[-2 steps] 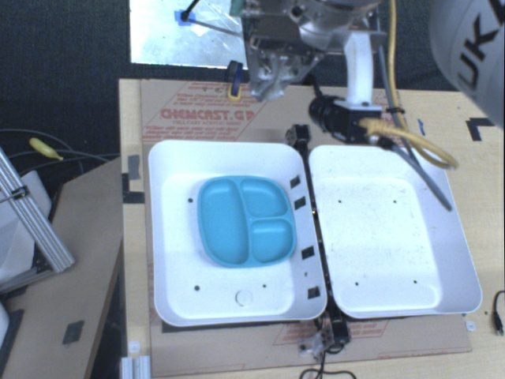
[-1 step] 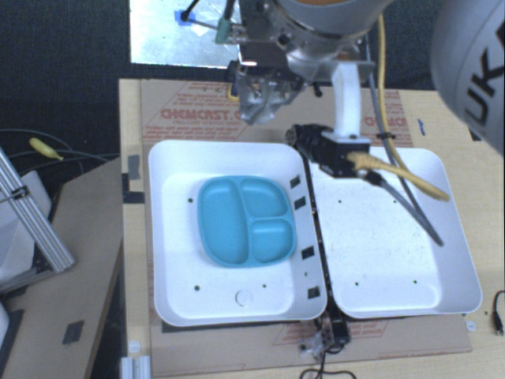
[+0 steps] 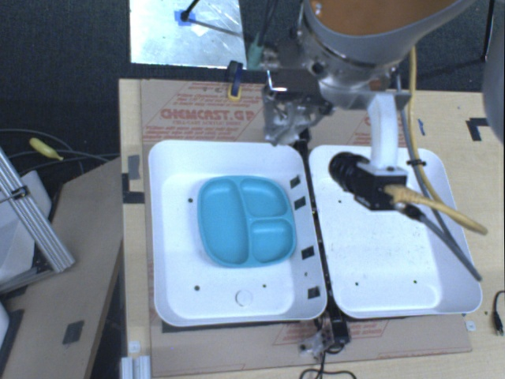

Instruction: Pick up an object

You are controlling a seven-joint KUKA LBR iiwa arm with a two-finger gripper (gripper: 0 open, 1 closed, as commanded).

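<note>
brown cardboard under two white bins covers the bench. left bin (image 3: 170,212) holds a blue divided plate (image 3: 245,219) lying flat near its middle. just past the bins' far edge the gripper (image 3: 288,129) hangs above the divider, gripping nothing visible.

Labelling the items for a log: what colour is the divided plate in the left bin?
Light blue; the divided plate shows plainly in the camera view.
</note>
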